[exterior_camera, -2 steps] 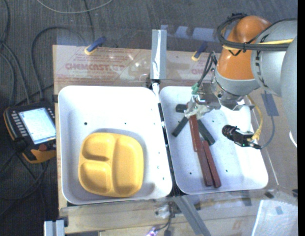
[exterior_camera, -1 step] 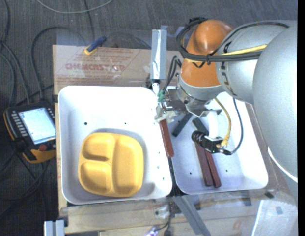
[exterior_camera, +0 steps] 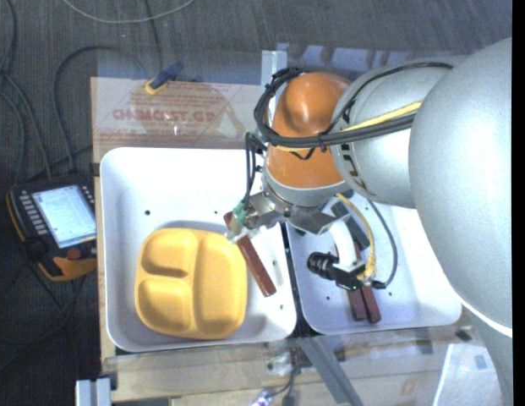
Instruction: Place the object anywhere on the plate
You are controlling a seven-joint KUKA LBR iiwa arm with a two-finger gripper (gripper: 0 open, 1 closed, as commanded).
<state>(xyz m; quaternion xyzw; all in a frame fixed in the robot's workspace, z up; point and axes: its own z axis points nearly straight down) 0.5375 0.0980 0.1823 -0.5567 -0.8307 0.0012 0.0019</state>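
Stick (exterior_camera: 260, 269), brown and slim, lies in the left bin (exterior_camera: 161, 163). It slants from a far end under the gripper (exterior_camera: 241, 224) to a near end further right, close to that bin's right wall. Its left side runs just beside the right rim of the plate (exterior_camera: 194, 286). Whether it touches or leans on that rim I cannot tell. The stick lies outside the plate's compartments.

The plate is yellow with rounded corners and three hollows. It sits in the near half of the left bin, close to the near wall and a little apart from the left wall.

The gripper hangs from the arm (exterior_camera: 465, 167) at the far end of the stick, over the right part of the left bin, near the divide between the bins. A small green patch shows at its tip. It meets the stick's end, but I cannot tell whether it is pressed onto the stick or spread above it.

In the right bin (exterior_camera: 330, 315) a second brown piece (exterior_camera: 363, 304), shorter, lies near the near wall.

Beyond the bins, a board (exterior_camera: 161, 112) with faded red print lies on the far side, with a blue and yellow clamp (exterior_camera: 163, 77) at its far edge. A pendant (exterior_camera: 55, 218) with a lit screen rests on the carpet to the left, and cables (exterior_camera: 118, 7) trail across the carpet.
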